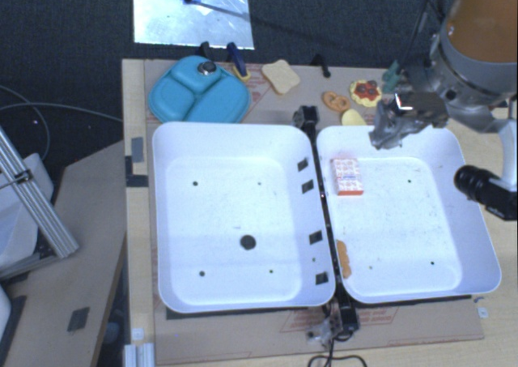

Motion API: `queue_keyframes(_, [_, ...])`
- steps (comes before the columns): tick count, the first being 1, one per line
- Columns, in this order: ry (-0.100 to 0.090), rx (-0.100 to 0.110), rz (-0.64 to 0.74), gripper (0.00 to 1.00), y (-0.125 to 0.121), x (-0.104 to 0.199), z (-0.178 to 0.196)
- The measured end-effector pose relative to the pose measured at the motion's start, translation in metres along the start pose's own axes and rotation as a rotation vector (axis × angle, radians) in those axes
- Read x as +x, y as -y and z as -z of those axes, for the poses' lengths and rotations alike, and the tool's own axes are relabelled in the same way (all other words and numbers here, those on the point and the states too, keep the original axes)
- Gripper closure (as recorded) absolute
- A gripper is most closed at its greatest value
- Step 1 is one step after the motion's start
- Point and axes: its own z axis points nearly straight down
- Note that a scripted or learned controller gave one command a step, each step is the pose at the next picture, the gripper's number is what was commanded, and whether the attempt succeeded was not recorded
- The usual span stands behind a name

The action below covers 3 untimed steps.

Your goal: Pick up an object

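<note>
Gripper (387, 137) over right bin (477, 264) rim at 12 o'clock, finger state unclear. Small box (346, 176) at its 8 o'clock; toy foods (356, 98) behind the rim.

Dark floor around a pale wooden bench

A dark blue-grey carpet floor (65, 25) carries a shiny silver sheet (193, 1), up-left of the pincer, beyond the tan wooden bench (137, 98).
</note>
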Motion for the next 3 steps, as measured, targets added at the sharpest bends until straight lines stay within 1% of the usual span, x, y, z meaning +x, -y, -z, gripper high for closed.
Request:
queue_keyframes(1, [0.004, 0.027, 0.001, 1.0, 0.003, 0.05, -0.096])
queue_keyframes(2, [0.002, 0.003, -0.009, 1.0, -0.011, 0.015, 0.034])
queue_keyframes(3, [0.005, 0.029, -0.002, 1.0, 0.003, 0.042, -0.07])
